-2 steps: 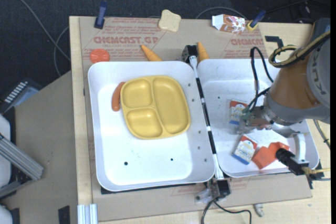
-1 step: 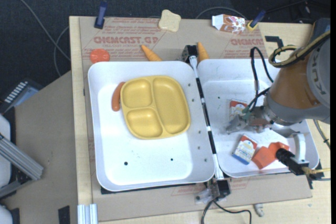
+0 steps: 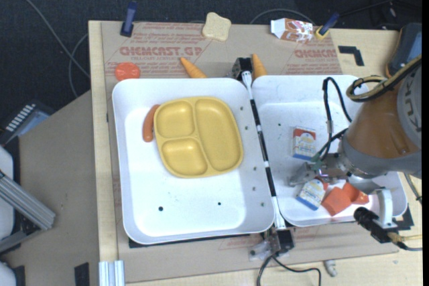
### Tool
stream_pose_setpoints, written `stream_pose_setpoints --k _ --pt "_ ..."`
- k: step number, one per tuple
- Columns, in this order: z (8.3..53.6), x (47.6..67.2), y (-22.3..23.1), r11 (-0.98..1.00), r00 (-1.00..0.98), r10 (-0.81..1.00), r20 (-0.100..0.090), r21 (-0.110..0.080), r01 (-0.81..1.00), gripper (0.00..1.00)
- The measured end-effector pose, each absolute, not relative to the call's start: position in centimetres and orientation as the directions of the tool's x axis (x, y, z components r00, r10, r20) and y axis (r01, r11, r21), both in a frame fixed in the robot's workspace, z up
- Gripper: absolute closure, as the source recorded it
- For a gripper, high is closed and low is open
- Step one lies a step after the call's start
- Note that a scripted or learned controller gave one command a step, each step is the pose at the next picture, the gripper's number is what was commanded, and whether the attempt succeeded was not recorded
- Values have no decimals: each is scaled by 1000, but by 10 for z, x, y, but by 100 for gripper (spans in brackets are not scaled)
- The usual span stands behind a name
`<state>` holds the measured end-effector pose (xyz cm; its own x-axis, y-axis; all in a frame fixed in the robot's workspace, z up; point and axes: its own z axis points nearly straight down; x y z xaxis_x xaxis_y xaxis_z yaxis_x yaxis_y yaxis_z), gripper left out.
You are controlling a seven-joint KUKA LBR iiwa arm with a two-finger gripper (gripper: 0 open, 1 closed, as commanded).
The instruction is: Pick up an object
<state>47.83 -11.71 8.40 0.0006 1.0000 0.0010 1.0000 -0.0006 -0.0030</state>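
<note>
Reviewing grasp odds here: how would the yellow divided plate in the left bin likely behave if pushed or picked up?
The yellow divided plate looks like rigid moulded plastic, so probably stiff and light. It lies flat, so it should slide, not tip. Its smooth rounded rim could slip between fingers.

Most of the left white bin (image 3: pixel 134 211) is taken up by a yellow three-compartment plastic plate (image 3: pixel 198 136); an orange sausage-shaped toy (image 3: pixel 147 124) is pressed against the plate's left edge. Open bin floor is left below the plate and along the bin's left wall. In the right white bin (image 3: pixel 268 97), bare floor is seen above a small red-and-white carton (image 3: pixel 303 143). Below that carton, the way is blocked by the grey arm with its orange band (image 3: pixel 375 130), a blue-and-white packet (image 3: pixel 312 193) and an orange block (image 3: pixel 340 199).
</note>
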Motion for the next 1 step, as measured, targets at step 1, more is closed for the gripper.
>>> stream_pose_setpoints --k 1 --pt "94 479 -117 -1 1 1000 1 -1 1000 100"
